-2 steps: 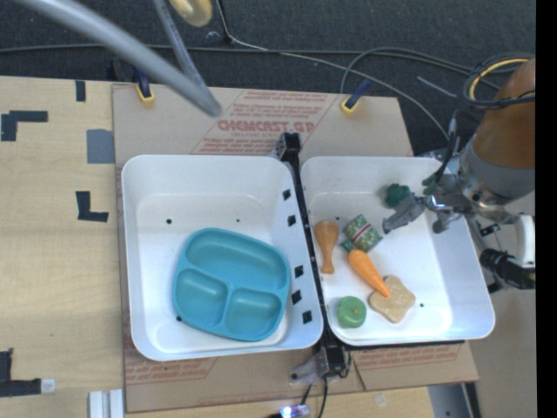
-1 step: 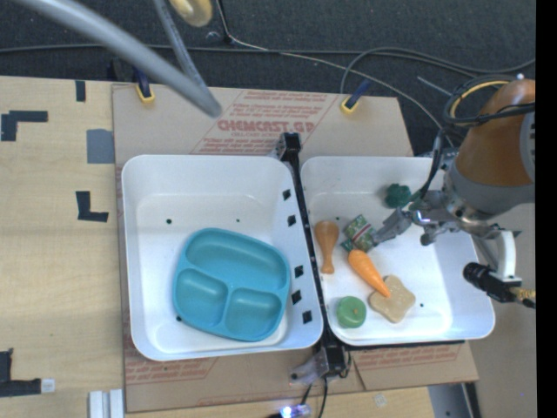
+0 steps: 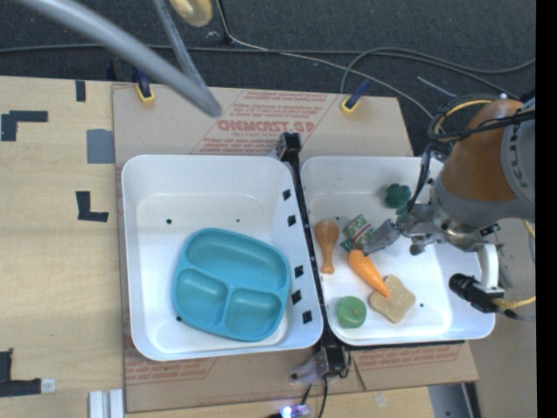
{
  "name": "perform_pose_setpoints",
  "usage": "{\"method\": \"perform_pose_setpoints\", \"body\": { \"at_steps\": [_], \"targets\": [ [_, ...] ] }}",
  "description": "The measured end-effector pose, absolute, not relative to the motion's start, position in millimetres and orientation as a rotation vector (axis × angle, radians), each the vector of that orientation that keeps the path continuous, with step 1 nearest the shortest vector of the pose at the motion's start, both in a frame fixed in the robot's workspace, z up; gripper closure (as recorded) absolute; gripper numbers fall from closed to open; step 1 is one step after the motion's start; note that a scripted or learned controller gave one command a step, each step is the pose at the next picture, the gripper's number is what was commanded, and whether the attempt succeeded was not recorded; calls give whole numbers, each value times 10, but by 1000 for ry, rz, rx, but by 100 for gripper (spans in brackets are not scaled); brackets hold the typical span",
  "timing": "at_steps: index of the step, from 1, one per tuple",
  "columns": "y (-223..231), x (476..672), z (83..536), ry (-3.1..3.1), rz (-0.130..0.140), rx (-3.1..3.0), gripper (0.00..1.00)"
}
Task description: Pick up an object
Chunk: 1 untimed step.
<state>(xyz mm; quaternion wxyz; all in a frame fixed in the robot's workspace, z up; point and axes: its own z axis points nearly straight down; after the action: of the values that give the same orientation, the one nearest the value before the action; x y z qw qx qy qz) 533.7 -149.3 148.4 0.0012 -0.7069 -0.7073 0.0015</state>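
In the right bin [image 3: 435,177] lie several small objects: an orange carrot [image 3: 367,271], a tan bread-like block [image 3: 392,300], a green round disc [image 3: 352,311], a tan drumstick-shaped piece [image 3: 326,242], a green and white packet [image 3: 355,229] and a dark green lump [image 3: 398,195]. My gripper [image 3: 381,237] hangs low over this bin, just right of the packet and above the carrot's upper end. Nothing visibly sits in it. The grey wrist with its orange band [image 3: 474,159] covers the bin's right part.
The left bin [image 3: 139,233] holds a blue divided plate [image 3: 231,284]. A black divider [image 3: 298,233] runs between the bins. Cables [image 3: 383,59] trail behind the right bin, and a grey pole [image 3: 113,33] crosses the upper left.
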Motion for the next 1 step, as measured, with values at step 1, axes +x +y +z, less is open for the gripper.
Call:
{"method": "perform_pose_setpoints", "body": {
  "at_steps": [1],
  "targets": [
    [-1529, 5365, 865, -2221, 4, -2220, 0]
  ]
}}
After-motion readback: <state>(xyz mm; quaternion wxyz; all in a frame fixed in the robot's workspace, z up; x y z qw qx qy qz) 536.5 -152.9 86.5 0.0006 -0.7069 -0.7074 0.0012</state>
